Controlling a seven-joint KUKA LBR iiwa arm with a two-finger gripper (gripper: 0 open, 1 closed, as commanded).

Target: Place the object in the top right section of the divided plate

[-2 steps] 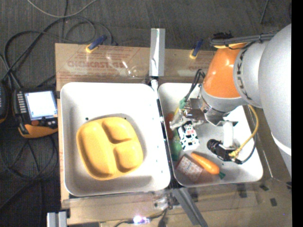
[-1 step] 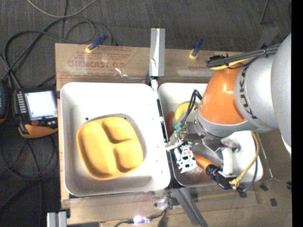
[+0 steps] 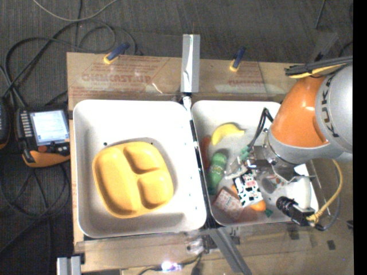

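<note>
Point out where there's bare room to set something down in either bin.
Left bin: bare white floor rings the yellow divided plate, widest along the far wall; the plate's three sections are bare. Right bin: crowded with a banana, green item and the arm overhead.

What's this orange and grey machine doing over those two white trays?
A robot arm reaches into the right bin, its tool down among a banana, a green item and other small things. The yellow divided plate waits in the left bin, with nothing on it yet.
</note>
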